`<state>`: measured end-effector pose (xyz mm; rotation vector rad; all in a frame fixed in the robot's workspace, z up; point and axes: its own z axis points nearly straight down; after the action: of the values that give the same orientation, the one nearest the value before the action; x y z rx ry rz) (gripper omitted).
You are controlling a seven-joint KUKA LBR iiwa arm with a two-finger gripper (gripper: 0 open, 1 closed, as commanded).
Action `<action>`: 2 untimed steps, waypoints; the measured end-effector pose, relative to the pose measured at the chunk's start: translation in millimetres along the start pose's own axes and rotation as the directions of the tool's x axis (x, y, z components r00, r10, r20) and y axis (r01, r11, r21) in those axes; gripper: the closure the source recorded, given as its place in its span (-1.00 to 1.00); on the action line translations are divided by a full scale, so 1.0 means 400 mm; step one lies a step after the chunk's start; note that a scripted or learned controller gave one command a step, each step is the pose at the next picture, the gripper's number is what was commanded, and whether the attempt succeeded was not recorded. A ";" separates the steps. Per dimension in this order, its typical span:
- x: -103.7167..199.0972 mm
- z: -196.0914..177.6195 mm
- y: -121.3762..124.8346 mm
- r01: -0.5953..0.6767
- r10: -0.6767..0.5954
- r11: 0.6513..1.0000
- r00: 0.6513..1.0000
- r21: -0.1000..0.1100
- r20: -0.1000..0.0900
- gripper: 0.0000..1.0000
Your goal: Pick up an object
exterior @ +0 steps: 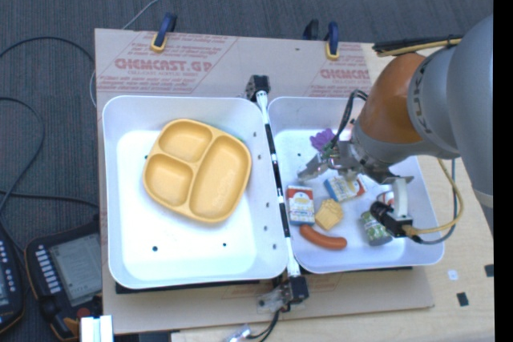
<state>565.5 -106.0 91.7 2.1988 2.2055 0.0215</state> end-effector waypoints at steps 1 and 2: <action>-0.007 -0.021 0.004 -0.002 0.002 1.000 1.000 0.000 0.005 1.00; 0.035 -0.331 0.146 0.000 0.000 1.000 1.000 0.031 -0.008 1.00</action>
<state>619.9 -90.8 225.4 2.2185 2.2244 -0.0042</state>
